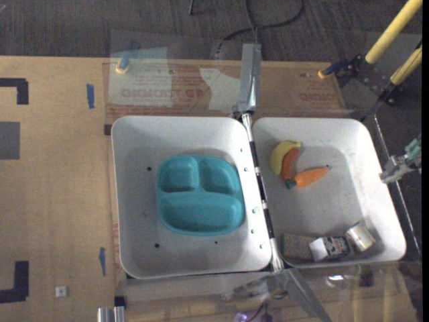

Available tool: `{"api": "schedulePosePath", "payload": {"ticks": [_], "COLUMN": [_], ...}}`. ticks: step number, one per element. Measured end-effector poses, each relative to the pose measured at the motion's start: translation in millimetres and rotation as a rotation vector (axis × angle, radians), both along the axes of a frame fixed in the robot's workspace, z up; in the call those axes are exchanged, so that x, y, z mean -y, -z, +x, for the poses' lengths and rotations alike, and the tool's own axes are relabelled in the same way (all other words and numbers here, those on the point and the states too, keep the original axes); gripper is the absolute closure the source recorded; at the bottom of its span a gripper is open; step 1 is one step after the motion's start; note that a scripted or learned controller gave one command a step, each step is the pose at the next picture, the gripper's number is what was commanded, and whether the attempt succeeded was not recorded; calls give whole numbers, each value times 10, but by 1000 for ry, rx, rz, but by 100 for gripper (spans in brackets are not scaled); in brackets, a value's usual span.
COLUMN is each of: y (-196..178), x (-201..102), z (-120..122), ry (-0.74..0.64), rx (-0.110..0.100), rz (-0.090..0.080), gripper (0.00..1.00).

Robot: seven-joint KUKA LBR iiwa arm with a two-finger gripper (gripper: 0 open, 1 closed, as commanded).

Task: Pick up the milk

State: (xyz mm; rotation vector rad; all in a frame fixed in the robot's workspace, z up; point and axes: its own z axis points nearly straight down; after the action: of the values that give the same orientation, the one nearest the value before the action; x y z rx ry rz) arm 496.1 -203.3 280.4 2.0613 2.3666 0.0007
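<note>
The milk (323, 247) is a small carton lying on its side along the front wall of the right bin (375, 146). Its white gabled end and dark printed panel face up. A small silver can (360, 237) touches its right end.
A yellow banana (283, 154) and an orange carrot (310, 176) lie in the back half of the right bin. The left bin (134, 146) holds a teal divided plate (199, 194). A metal divider (258, 193) joins the bins. Yellow-handled clamps (392, 35) stand at the back right.
</note>
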Motion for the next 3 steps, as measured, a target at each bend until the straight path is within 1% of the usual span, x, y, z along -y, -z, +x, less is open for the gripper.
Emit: {"api": "schedulePosePath", "payload": {"ticks": [1, 2, 3], "y": [-1187, -1074, -1543], "x": [197, 90, 116], "z": [-156, -159, -157], "ry": [412, 964, 1291], "rx": [-1, -4, -1], "rz": [1, 2, 2], "gripper": [100, 100, 100]}}
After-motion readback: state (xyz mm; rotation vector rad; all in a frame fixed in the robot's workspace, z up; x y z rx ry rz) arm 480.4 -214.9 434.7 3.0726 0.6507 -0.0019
